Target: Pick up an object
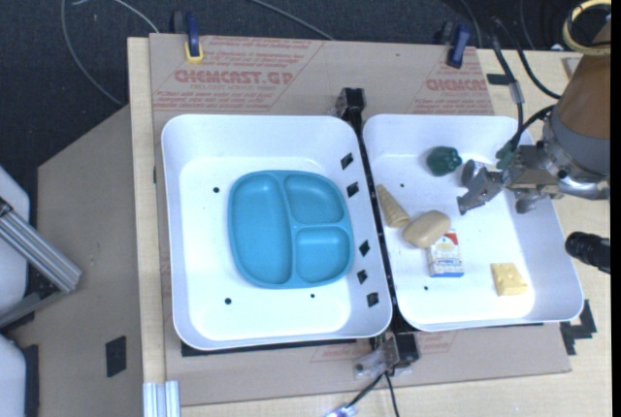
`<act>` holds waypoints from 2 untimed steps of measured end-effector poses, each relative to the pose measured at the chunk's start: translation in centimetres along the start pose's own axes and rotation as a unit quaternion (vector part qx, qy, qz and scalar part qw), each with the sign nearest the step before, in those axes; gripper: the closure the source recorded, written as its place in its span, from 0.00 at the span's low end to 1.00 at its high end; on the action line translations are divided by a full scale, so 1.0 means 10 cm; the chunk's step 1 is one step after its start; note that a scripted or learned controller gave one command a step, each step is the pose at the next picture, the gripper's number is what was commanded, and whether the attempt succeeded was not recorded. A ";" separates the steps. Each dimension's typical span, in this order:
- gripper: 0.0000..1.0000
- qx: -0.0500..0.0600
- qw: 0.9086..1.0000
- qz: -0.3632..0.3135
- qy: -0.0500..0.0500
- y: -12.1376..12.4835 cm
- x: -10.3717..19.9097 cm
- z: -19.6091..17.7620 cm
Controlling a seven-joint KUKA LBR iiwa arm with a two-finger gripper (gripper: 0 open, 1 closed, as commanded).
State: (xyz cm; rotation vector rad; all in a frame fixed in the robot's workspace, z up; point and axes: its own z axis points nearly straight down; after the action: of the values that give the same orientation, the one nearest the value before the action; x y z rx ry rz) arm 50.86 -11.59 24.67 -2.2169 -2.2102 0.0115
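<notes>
Gripper (pixel 475 187) hung over the right bin (pixel 543 304), fingers spread and pinching nothing, just beside the small green object (pixel 444 159) near the bin's upper middle; it looked light, rounded, possibly slippery, best taken across its widest sides.

A single fixed camera is mounted above the brown board-topped bench (pixel 291 66) and looks down at a slant. It frames both shallow white plastic bins, the left bin (pixel 184 211) and the right bin (pixel 553 250), from moderate range. The grey arm (pixel 582 129) enters from the right edge.
</notes>
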 end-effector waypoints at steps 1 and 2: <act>0.00 -0.006 1.000 -0.001 -0.001 0.02 0.00 -0.06; 0.00 -0.003 1.000 -0.001 0.000 0.07 -0.01 0.38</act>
State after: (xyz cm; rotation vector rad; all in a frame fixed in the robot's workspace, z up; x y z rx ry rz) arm 51.50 -11.69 20.87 -2.2176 -2.2169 0.0042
